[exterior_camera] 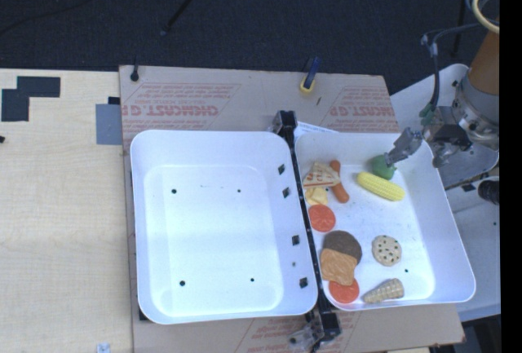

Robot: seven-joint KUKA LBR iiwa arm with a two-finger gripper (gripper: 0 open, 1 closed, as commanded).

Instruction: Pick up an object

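Several toy foods lie in the right bin (444, 262); the pincer (424, 143), fingers spread and holding nothing, hovers near the corn cob (381, 187). Best to centre over the cob before closing.

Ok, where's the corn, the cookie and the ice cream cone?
corn (381, 187), camera view, the middle of the yellow cob.
cookie (386, 250), camera view, the centre of its round speckled face.
ice cream cone (384, 291), camera view, the middle of the ribbed cone lying on its side.
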